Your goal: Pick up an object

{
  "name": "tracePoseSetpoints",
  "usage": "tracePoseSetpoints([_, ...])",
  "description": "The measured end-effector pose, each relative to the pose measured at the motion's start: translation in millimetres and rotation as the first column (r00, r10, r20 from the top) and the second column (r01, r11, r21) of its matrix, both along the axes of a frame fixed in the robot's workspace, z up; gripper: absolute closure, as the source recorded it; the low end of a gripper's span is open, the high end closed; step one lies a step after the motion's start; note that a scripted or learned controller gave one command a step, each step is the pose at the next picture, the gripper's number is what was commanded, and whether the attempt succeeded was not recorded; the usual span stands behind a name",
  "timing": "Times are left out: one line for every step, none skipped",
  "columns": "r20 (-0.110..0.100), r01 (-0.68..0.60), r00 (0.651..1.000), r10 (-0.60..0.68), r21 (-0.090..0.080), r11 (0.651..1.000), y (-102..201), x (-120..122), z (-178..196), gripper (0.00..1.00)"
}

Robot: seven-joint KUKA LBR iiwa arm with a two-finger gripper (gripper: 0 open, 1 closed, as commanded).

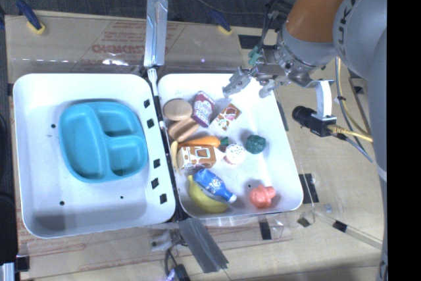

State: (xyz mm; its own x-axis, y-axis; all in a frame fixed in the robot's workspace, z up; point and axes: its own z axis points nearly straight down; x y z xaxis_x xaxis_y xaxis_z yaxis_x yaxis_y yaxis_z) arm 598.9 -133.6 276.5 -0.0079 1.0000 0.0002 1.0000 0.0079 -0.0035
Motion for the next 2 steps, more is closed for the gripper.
tracePoseSetpoints([-0.01, 0.04, 0.999, -0.04, 0.001, 0.999, 23, -39, -121, 0.0])
tracePoseSetpoints([-0.001, -0.159, 0.987, 0.159, 0.002, 0.987, -4, -41, -185, 0.0])
